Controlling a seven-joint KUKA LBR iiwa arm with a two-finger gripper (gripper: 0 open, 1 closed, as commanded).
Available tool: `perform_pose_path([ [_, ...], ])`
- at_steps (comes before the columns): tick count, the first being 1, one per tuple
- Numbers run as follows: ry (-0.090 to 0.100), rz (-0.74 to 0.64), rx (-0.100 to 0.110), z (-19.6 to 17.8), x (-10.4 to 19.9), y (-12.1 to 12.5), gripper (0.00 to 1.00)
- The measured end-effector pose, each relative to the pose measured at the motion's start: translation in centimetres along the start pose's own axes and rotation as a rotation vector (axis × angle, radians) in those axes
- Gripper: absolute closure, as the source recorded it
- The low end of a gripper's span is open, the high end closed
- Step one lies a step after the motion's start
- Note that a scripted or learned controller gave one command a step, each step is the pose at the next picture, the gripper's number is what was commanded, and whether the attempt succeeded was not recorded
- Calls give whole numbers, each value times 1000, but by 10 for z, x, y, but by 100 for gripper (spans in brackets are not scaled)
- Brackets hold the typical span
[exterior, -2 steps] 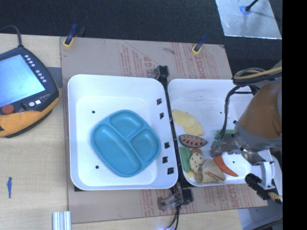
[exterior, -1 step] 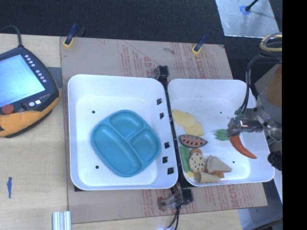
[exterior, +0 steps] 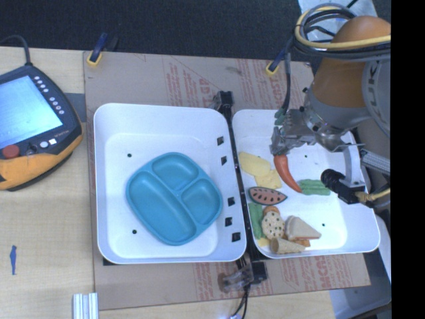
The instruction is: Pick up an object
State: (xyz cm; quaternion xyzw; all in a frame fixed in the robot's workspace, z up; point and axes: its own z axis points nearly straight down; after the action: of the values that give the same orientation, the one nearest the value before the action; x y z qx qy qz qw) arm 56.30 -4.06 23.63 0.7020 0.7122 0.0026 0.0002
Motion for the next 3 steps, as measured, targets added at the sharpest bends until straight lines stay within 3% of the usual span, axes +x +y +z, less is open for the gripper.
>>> perform_pose_path([
  [1, -4, 9, 8, 1, -7, -4, 0],
  [2, -4, 9, 12, 47, -5, 0, 0],
  [3, -5, 16, 15, 112, -62, -29, 0],
])
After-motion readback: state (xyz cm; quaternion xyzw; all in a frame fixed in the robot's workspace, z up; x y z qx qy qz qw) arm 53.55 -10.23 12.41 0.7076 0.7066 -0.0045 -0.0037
